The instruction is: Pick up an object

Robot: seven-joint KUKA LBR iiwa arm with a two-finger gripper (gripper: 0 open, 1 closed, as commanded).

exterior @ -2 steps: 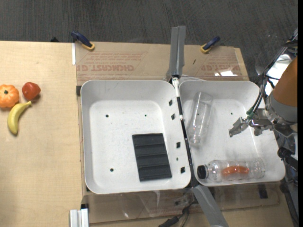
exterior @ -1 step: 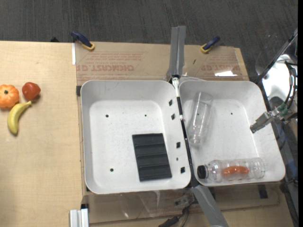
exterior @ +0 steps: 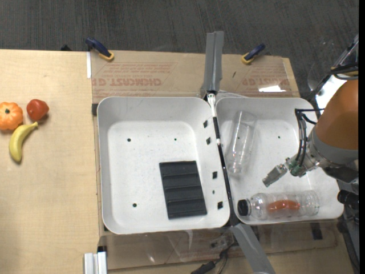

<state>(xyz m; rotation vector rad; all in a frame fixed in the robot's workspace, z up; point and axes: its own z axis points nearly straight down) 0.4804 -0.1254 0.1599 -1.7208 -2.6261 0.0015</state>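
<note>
Two clear bottles (exterior: 278,205) (exterior: 240,142), one black block (exterior: 182,189)

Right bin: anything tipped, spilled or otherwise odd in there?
Both clear bottles lie on their sides: one slanted near the divider, the capped one along the near wall with something orange inside. No spill shows. The pincer hangs between them.

Arm (exterior: 342,124) reaching from right, gripper (exterior: 275,176) angled down-left.
</note>
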